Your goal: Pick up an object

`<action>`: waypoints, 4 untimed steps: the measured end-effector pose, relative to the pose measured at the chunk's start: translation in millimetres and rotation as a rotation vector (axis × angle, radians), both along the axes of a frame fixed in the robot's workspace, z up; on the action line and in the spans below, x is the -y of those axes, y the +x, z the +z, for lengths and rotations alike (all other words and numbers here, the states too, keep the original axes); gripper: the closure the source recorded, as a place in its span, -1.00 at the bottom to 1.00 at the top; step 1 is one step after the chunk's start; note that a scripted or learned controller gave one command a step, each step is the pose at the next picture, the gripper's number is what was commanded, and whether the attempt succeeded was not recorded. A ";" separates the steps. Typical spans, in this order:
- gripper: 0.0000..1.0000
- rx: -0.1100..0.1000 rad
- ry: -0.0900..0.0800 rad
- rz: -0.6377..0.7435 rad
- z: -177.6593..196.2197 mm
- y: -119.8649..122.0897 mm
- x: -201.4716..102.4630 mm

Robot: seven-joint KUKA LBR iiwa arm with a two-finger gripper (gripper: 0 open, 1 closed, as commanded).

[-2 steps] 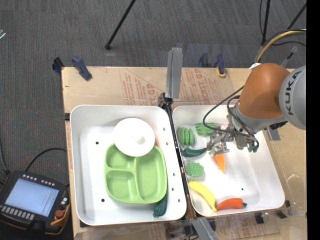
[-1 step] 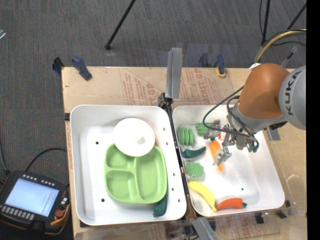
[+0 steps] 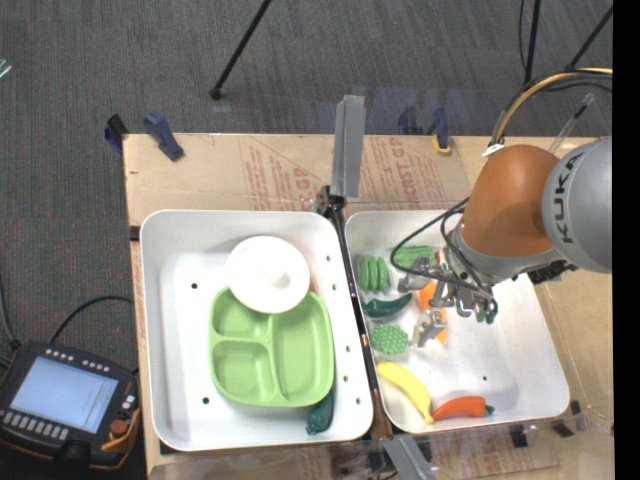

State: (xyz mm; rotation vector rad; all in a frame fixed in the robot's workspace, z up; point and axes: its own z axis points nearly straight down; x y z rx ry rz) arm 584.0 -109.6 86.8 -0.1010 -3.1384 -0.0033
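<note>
Nearest, right bin (image 3: 545, 368): yellow banana (image 3: 405, 388) beside red-orange pepper (image 3: 462, 406); left bin (image 3: 160, 368): green divided tray (image 3: 275, 358) under white plate (image 3: 268, 274); mid-bin, claw (image 3: 432, 323) low among green toys (image 3: 375, 271), finger state not discernible; "KUKA" lettering (image 3: 563, 208) on grey arm; farther, reversed red print on cardboard surface (image 3: 400, 173).

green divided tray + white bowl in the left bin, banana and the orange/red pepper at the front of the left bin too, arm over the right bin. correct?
One error: the banana and the pepper lie at the front of the right bin, not the left one. The camera view shows this. The rest holds: the green divided tray and white bowl sit in the left bin, and the arm is over the right bin.
</note>
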 end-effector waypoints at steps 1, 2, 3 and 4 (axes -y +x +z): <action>1.00 0.003 0.000 0.004 10.4 1.4 -1.6; -1.00 0.002 0.000 0.005 9.8 1.2 -1.9; 1.00 0.005 0.001 0.009 20.3 2.5 -2.9; -1.00 0.005 0.001 0.009 20.3 2.6 -3.2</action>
